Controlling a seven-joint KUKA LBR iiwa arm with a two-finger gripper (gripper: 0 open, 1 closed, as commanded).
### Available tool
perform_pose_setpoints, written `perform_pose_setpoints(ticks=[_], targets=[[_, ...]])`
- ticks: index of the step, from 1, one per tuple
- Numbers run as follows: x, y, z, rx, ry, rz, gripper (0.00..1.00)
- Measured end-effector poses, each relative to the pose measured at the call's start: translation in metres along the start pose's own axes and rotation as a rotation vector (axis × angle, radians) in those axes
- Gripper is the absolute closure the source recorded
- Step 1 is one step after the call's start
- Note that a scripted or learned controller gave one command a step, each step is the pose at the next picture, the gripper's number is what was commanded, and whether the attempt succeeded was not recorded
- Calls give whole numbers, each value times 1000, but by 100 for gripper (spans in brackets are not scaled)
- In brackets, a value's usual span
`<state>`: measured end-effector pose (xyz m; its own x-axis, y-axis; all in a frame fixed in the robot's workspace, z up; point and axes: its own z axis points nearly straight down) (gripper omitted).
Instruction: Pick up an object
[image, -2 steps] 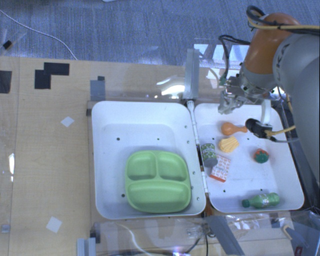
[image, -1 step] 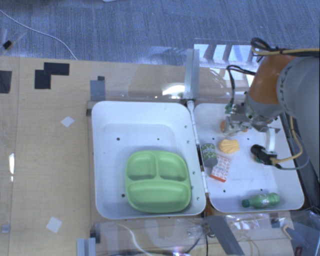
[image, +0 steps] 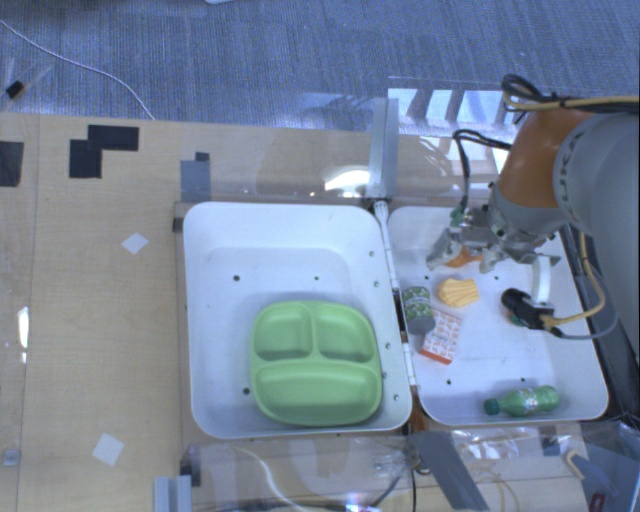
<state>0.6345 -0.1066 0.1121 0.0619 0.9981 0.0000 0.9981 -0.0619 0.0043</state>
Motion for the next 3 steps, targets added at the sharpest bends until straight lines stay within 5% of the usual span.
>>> perform_pose_setpoints(ticks=[1, 2, 3], targets=[[-17, -35, 24, -5, -1, -280, 0], [-13, 6, 25, -2, 0, 140, 0], [-15, -36, 24, -4, 0, 68, 0]])
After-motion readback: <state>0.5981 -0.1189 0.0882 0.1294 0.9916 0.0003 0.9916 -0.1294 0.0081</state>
